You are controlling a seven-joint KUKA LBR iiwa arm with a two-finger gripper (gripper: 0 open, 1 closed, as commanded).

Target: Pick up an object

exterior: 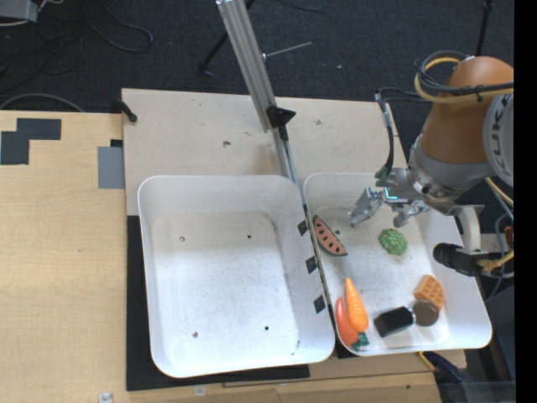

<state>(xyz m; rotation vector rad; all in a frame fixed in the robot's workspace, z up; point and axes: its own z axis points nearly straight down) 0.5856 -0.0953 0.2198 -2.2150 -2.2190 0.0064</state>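
While arm reaches from right, end effector (383, 211) hangs open above right bin (470, 338), near green object (392, 242).

A red watermelon slice with a dark green rind (329, 237) lies against the left wall of the right-hand shallow white bin (470, 339). A bumpy green ball-shaped toy (392, 242) sits near the bin's middle. By the front left corner an orange carrot with a green top (356, 307) lies lengthwise over a red piece. Near the front right stand a tan waffle-patterned block (429, 290), a brown round piece (425, 312) and a black rectangular block (393, 321), close together.
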